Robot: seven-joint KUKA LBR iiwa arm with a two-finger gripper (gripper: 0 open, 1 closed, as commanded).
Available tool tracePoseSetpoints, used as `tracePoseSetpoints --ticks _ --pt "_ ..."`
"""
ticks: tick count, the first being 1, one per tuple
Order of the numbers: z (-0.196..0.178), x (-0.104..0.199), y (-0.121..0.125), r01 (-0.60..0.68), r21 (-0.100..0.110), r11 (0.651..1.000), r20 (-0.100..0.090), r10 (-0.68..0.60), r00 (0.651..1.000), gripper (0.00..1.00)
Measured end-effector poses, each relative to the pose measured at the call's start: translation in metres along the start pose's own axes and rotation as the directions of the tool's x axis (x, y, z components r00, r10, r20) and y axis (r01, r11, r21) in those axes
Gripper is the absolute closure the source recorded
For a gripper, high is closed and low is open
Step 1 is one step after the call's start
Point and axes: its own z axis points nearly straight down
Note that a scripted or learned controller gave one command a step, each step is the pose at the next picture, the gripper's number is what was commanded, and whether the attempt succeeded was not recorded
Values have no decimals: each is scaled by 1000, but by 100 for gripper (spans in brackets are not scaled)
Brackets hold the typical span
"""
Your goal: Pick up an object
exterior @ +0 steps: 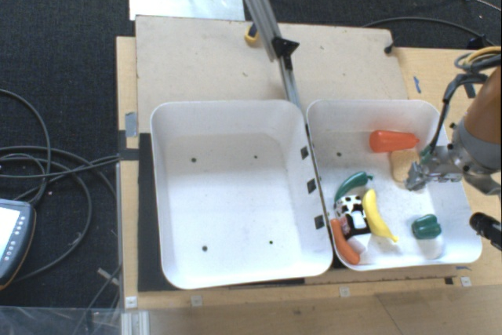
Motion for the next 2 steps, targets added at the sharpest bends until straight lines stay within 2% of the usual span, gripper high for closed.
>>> tracePoseSetpoints --ticks 1,2 --pt "-54 -1 2 3 -4 1000 2 -3 1000 100" --pt "-64 -1 3 3 1 1000 0 -3 1000 100"
